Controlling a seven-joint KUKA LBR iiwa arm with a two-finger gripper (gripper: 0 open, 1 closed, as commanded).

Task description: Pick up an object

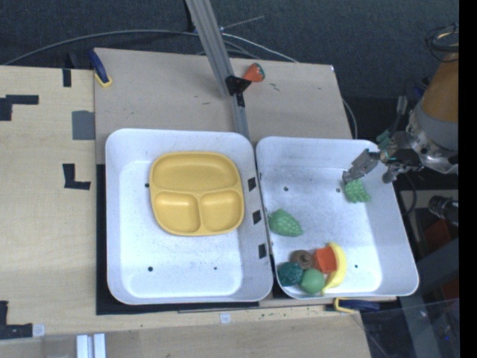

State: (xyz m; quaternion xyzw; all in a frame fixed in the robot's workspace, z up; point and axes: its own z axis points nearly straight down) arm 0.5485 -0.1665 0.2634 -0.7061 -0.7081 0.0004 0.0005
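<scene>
Pincer (370, 166) above green toy (357, 192)

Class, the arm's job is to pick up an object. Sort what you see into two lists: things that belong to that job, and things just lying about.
Belongs to the job:
gripper
light green toy beside it
leafy green toy
pile of toys in the right bin

Just lying about:
yellow divided plate in the left bin
orange clamp
blue clip
</scene>
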